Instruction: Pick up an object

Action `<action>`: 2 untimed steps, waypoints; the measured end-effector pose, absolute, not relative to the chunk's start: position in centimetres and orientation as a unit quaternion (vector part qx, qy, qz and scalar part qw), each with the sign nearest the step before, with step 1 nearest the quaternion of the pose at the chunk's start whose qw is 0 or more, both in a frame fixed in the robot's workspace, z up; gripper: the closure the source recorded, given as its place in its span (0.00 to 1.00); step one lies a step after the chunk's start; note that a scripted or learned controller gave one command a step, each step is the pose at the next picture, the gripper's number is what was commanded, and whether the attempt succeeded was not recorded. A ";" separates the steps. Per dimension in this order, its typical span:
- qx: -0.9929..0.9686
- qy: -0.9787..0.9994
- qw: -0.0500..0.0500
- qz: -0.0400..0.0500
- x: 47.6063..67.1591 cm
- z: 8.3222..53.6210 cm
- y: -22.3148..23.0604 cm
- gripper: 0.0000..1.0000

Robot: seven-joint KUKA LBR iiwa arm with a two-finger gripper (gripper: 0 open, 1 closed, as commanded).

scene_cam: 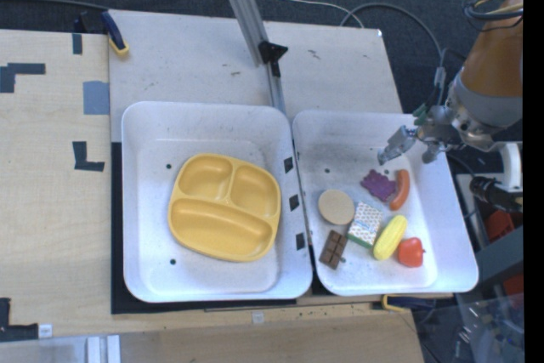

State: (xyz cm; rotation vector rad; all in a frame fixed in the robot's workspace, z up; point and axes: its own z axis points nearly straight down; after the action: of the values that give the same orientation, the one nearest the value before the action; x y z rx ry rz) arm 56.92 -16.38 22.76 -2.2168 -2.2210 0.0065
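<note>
Yellow tray [224,207], white bins [136,183], red tomato [410,252], possibly purple grapes [378,184]

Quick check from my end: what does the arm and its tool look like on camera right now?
The arm is grey with a broad orange band above the wrist. Its tool is a compact grey metal assembly ending in two short, pale grey prongs. A dark cable loops near the arm's top.

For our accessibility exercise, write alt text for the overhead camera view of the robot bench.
A robot arm's tool hovers over the right white bin, above toy foods: purple grapes, corn, tomato, chocolate bar. The left bin holds a yellow divided plate.
</note>
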 end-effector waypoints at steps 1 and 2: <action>-0.707 -0.707 0.003 0.003 56.3 16.5 -16.8 0.00; -0.706 -0.708 0.003 0.002 57.0 11.1 -16.1 0.00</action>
State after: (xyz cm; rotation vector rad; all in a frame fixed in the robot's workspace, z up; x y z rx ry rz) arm 57.01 -16.12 11.09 -2.2148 -2.2201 0.0069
